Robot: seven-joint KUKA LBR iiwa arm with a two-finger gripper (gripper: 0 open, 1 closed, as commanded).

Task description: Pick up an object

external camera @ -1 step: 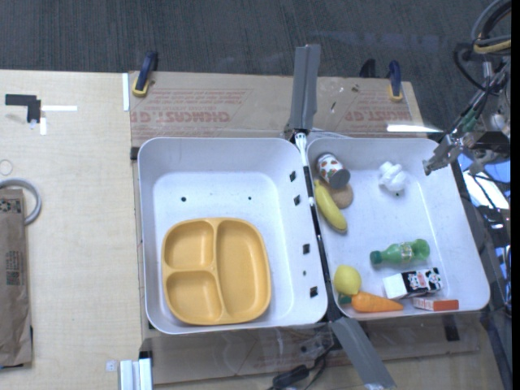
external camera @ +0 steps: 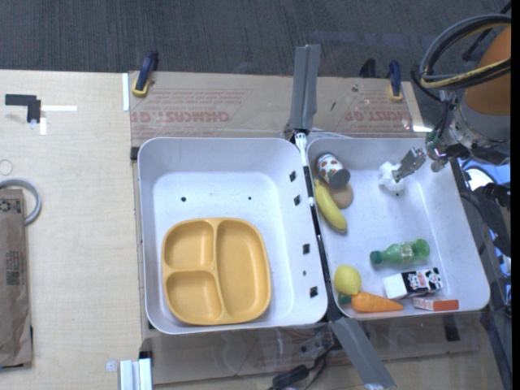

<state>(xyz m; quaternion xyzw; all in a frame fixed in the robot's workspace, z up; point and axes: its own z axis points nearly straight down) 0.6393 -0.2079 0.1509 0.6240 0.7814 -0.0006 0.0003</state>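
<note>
Claw (external camera: pixel 396 177) is hovering in the right bin's (external camera: pixel 463 218) upper part; you cannot tell its opening. Nearest object, the banana (external camera: pixel 331 206), is lying toward eight o'clock, long axis running roughly eleven-to-five.

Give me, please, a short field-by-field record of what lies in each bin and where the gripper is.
left bin: yellow divided plate
right bin: banana, small can, green bottle, lemon, carrot, small carton
gripper: over the right bin's far side, holding nothing visible
</note>
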